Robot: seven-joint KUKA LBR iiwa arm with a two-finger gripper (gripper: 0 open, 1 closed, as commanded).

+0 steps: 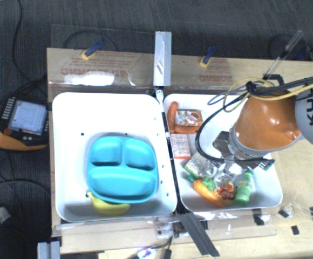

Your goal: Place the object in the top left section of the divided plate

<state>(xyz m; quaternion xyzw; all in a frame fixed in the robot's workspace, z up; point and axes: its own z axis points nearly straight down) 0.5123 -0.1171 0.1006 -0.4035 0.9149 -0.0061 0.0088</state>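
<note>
A blue divided plate (123, 169) lies in the left white bin (70, 144), with two small sections at the back and one wide section at the front. All three sections are bare. My gripper (224, 178) is down in the right bin (272, 193), among a pile of small items: an orange carrot (204, 189), a green bottle (245, 189) and a green leafy piece (192, 169). The wrist and its orange band (267, 124) hide the fingers from above.
A yellow banana (109, 205) pokes out from under the plate's front edge. A sausage (172, 115), a red-and-white packet (188, 117) and a printed card (179, 144) lie at the back left of the right bin. Cables loop above the wrist.
</note>
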